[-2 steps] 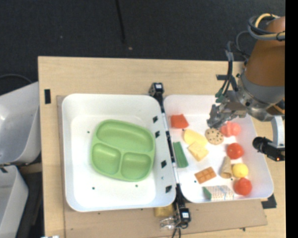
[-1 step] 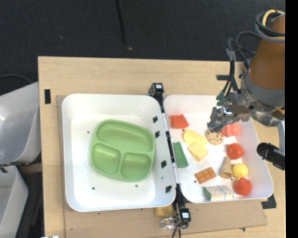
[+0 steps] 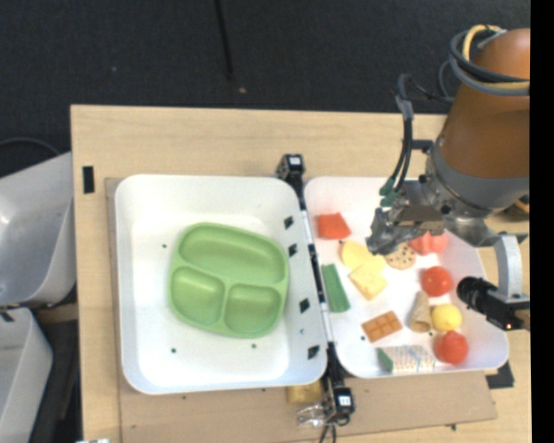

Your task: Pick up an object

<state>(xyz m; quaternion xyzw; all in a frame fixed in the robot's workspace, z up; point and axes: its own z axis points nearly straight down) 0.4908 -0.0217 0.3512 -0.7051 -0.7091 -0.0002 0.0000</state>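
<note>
The end effector [image 3: 394, 233], dark and metallic below the grey and orange arm [image 3: 485, 118], hangs low over the right bin [image 3: 351, 363], just above the yellow pieces and the cookie. Whether it is spread or pressed together cannot be told from this angle, and nothing shows pinched in it.

Two shallow white bins sit side by side on the pale wooden surface [image 3: 166, 137]. The left bin [image 3: 138, 340] carries one smooth green plastic plate [image 3: 229, 280] with three compartments.

The right bin has the small toy foods: one orange-red block [image 3: 332, 226], two yellow wedges [image 3: 363, 269], one round speckled cookie [image 3: 402, 258], one pink piece [image 3: 432, 243], two red balls [image 3: 437, 281], one yellow ball [image 3: 447, 317], one tan cone [image 3: 419, 312], one brown ridged wafer [image 3: 381, 326], one flat green strip [image 3: 335, 287] by the left wall, and one pale packet [image 3: 406, 360] at the near edge.
</note>
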